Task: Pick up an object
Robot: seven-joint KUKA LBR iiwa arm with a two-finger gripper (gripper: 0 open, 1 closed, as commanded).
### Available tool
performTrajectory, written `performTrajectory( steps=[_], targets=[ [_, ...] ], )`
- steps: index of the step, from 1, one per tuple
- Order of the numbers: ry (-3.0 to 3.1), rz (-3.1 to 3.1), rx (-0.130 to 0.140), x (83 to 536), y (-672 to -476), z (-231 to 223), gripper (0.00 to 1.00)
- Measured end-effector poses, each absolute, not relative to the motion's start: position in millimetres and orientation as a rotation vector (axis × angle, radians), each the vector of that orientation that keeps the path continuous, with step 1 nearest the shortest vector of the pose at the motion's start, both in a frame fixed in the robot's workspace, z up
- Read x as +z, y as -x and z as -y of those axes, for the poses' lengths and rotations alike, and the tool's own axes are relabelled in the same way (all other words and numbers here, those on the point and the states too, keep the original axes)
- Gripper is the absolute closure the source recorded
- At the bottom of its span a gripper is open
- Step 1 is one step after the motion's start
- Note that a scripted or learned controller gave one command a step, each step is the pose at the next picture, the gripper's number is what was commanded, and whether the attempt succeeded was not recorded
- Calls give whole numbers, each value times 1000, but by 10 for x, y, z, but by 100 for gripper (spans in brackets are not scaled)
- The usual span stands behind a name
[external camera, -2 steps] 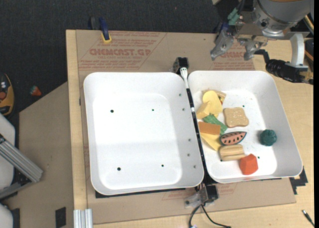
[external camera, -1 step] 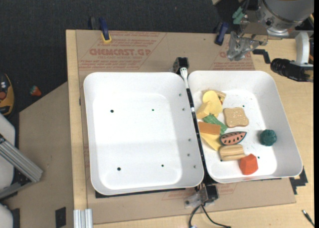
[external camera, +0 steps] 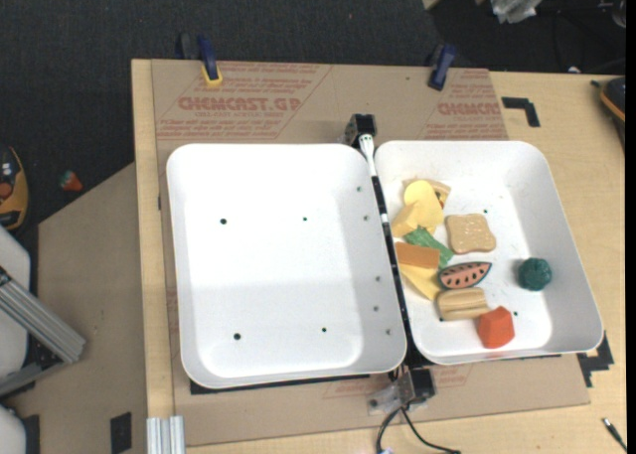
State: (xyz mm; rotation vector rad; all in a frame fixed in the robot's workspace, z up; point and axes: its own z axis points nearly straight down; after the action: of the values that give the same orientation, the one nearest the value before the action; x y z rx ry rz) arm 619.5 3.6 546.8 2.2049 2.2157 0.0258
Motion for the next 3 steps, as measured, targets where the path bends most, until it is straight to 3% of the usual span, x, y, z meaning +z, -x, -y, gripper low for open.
performTrajectory(
  steps=[1,2,3],
  targets=[
    [-2215,-2233,0,5360,-5538,-804,100],
    [-2218,-2233,-12,4584,-5214,-1457,100],
    [-2217,-2235,-14,3434,-5223,-2294,100]
  ],
)
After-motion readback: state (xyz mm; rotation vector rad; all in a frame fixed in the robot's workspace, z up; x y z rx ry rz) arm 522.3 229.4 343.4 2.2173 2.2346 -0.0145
